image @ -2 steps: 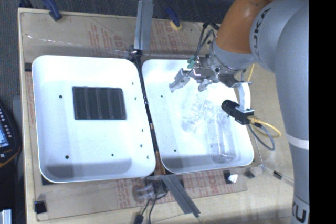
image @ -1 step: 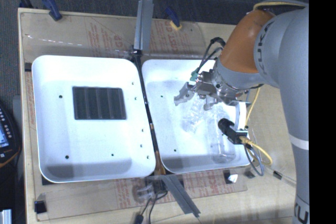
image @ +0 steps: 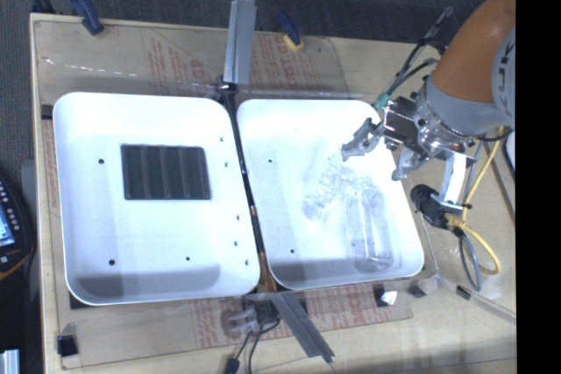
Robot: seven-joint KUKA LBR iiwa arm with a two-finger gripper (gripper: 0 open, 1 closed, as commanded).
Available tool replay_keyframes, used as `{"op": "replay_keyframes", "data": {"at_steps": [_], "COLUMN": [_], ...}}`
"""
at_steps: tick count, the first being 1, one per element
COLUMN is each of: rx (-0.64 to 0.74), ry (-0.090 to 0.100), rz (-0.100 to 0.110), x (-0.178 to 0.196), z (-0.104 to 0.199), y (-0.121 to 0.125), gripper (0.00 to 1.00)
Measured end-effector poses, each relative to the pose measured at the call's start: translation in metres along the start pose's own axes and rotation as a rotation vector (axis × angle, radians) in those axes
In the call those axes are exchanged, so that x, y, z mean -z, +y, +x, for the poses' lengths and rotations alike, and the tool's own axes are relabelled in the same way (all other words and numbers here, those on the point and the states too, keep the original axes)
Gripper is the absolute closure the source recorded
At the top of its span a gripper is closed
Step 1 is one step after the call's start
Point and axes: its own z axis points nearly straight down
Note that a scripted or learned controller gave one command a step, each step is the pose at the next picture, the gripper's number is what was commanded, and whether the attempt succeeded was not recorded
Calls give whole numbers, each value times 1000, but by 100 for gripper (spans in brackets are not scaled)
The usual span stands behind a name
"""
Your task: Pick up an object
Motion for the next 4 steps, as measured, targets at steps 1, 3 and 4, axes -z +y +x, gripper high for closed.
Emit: {"op": "replay_keyframes", "data": {"at_steps": [1, 3, 4], "rx": [-66, 203, 407], "ry": [2, -2, 0], "rz": [3, 1, 0], "x": [24, 33, 20], "z": [-31, -39, -35], "y": [-33, -37, -37], "gripper": [0, 0, 0]}}
